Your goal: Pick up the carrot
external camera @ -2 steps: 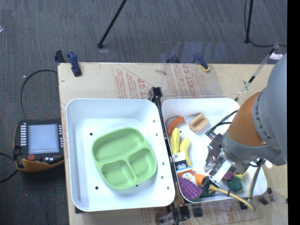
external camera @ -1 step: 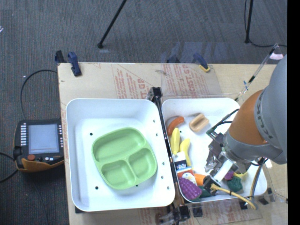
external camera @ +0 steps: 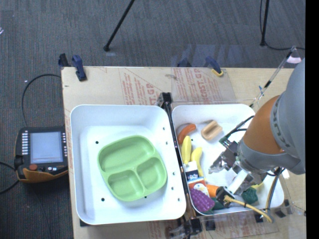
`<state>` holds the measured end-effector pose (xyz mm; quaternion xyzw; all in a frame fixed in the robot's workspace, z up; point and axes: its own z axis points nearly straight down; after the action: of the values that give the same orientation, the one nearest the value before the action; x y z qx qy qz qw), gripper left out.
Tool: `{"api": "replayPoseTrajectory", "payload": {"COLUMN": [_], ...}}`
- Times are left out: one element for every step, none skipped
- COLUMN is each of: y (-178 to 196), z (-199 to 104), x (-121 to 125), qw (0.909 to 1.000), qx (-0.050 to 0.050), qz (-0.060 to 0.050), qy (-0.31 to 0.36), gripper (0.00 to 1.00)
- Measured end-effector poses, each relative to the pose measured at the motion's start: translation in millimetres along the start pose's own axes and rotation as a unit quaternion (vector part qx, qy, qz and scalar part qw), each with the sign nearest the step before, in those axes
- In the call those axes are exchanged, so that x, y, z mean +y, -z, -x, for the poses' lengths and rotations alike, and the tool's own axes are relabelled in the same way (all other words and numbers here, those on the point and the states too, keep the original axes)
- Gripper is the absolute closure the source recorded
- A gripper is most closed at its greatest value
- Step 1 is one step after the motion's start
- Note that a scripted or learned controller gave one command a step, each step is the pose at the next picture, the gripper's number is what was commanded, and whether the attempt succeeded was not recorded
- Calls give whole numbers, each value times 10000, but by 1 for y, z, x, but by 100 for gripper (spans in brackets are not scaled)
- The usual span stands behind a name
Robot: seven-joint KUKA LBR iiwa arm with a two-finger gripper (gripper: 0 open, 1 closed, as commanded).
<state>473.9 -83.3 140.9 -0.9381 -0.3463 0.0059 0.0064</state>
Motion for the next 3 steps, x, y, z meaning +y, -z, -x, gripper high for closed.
{"api": "replayPoseTrajectory", "payload": {"y": [-50, -40, 46], "z": [-2, 2, -48], "x": [6, 9, -41], "qw": [9968, 9967, 9688], "qx": [60, 28, 41], "qz": [108, 118, 31], "qy": [-794, -801, -2479], "gripper": [0, 100, 100]}}
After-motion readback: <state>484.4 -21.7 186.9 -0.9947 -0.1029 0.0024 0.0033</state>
